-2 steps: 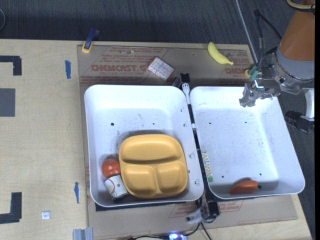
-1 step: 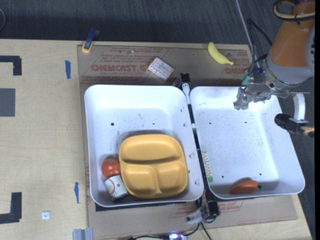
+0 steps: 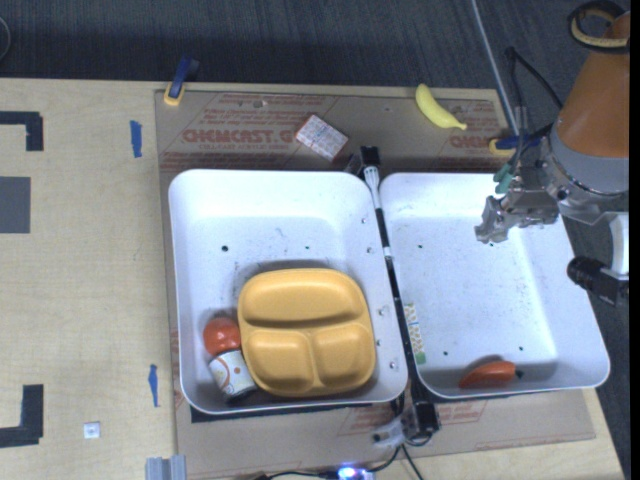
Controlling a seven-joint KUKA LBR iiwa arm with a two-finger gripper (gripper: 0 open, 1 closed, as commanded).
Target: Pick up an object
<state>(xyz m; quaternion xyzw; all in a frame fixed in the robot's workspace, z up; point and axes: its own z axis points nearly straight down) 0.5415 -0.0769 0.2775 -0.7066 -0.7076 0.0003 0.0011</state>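
A yellow compartment tray [image 3: 305,330] lies in the left bin [image 3: 200,218], near its front. Beside its left edge sit an orange-red ball [image 3: 220,334] and a small white cup with red marks [image 3: 231,373]. An orange-red object [image 3: 488,373] rests at the front wall of the right bin [image 3: 560,318]. My gripper [image 3: 497,223] hangs over the far right part of the right bin, well behind the orange-red object, with nothing visible between its fingers.
A yellow banana [image 3: 438,108] and a small patterned packet [image 3: 321,136] lie on the cardboard behind the bins. A black divider strip [image 3: 388,268] runs between the bins. Blue clamps [image 3: 180,78] hold the board. Cables sit at the front edge.
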